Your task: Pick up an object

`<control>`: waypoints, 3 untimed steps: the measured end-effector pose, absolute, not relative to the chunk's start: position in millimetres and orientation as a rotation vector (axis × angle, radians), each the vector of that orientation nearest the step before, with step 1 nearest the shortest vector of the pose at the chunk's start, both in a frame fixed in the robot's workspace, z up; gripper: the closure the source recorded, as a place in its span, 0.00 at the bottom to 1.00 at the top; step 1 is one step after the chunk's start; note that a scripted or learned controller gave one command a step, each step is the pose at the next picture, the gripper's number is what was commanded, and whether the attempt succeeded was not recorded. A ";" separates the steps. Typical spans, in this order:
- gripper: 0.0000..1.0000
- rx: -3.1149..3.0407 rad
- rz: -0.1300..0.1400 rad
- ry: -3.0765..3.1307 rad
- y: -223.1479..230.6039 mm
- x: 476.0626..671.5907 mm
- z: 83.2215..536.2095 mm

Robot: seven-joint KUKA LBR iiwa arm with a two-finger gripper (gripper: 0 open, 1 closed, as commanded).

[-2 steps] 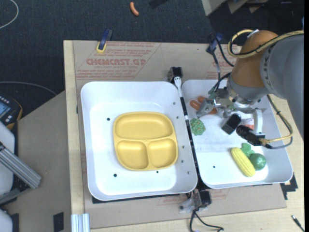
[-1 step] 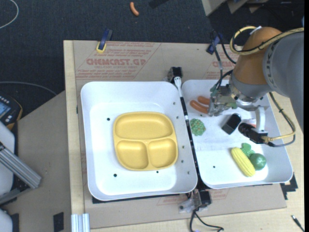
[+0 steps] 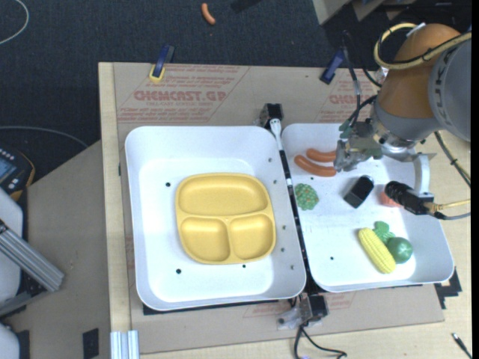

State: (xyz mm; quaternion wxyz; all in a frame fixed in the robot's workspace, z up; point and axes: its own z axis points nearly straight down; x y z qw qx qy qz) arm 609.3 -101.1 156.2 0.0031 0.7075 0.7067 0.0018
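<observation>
Above the bench, camera view, slanted downward:
Left bin (image 3: pixel 142 200): white, shallow; holds a yellow divided plate (image 3: pixel 224 217) lying flat near its centre.
Right bin (image 3: pixel 426 271): white, shallow; just beside the left bin, rims touching along the middle.
Arm (image 3: pixel 419 73): grey with orange band, entering from the right, bent down over the far part of the right bin.
Gripper (image 3: pixel 350 154): low over the right bin's far-left area, just beside the sausages; jaw state cannot be told, nothing seen between them.
Sausages (image 3: pixel 316 163): two orange-red pieces, lying side by side in the far-left part of the right bin.
Broccoli (image 3: pixel 305 196): green, near the right bin's left wall, just in front of the sausages.
Black block (image 3: pixel 358 191): tilted, mid-bin, right of the broccoli.
Corn cob (image 3: pixel 376 250): yellow, near the front of the right bin, touching a green vegetable (image 3: pixel 397 245) on its right.
</observation>
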 end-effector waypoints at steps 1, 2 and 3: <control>1.00 2.218 0.006 2.215 -105.6 605.5 202.1; 1.00 2.217 0.005 2.218 -105.8 606.8 227.0; 1.00 2.223 -0.002 2.225 -84.4 561.6 236.3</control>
